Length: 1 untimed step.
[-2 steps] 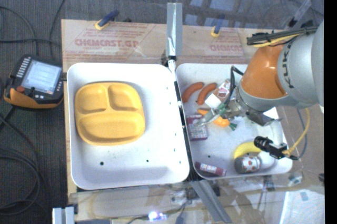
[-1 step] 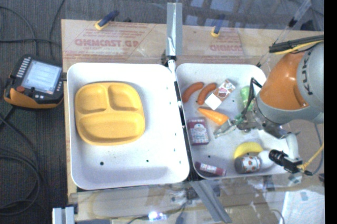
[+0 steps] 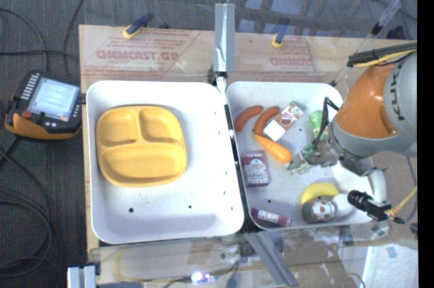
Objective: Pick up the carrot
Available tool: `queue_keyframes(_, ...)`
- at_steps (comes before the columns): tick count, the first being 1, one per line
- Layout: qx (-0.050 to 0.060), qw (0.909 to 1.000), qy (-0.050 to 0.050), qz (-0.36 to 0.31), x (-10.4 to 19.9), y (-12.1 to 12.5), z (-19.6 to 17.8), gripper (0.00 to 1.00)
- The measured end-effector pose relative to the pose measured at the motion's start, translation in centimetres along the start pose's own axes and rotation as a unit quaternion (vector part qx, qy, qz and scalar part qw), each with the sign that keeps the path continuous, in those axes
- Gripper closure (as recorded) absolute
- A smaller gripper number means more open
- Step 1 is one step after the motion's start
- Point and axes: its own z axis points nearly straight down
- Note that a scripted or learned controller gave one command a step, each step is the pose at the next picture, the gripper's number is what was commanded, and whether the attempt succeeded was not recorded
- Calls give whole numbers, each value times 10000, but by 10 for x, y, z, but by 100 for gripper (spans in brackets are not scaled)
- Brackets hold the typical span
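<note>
The arm (image 3: 400, 110) is grey, with a wide, rounded orange band (image 3: 366, 107) above the wrist. On the grey shell beside the band, part of black lettering is visible. The pincer (image 3: 308, 156) is small, dark and metallic, with thin cables around it.

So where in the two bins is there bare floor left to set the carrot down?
The left bin has bare floor in front of and right of the yellow tray. In the right bin, a small patch lies between the dark red packet and the banana. Around the carrot, sausages and gripper it is crowded.
</note>
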Motion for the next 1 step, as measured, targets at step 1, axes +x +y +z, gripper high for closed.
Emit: queue_keyframes(1, 25, 9974, -20, 724, 79, 13, -79, 100)
